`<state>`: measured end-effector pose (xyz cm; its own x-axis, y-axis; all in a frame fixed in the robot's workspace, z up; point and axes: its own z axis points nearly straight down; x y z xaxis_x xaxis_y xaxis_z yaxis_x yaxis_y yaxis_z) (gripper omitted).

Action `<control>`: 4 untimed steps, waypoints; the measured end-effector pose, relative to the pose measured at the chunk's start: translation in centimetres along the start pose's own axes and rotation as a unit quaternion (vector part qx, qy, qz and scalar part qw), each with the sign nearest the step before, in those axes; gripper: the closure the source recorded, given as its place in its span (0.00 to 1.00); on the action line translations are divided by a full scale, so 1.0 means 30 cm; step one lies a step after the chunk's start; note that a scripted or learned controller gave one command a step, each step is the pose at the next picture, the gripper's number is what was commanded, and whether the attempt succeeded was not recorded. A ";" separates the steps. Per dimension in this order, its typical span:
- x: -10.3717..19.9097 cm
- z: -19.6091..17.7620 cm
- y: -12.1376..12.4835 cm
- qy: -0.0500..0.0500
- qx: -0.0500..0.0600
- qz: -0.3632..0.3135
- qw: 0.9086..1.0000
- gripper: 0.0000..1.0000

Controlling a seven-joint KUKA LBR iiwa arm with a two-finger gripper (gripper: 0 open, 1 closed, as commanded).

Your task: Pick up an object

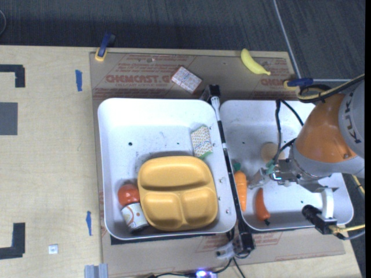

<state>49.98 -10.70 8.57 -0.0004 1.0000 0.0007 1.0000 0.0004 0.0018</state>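
My tool (268, 174) hangs low over the right bin (290, 218), near the bin's middle, and I cannot tell how it is set from up here. Just to its left lie an orange carrot (240, 190) by the bin's left wall and a small red pepper (262, 205) beside it, with nothing in my tool that I can see. The left bin (116, 155) has a big yellow tray (177, 191) in it.
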 end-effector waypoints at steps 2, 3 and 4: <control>-0.001 -0.034 0.005 -0.001 -0.002 0.000 1.000 0.00; 0.027 -0.005 -0.059 -0.005 -0.005 0.003 1.000 0.00; 0.034 -0.037 -0.056 -0.003 -0.005 0.002 1.000 1.00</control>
<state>48.31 -9.68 9.68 0.0030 1.0000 -0.0046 0.9999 -0.0029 0.0128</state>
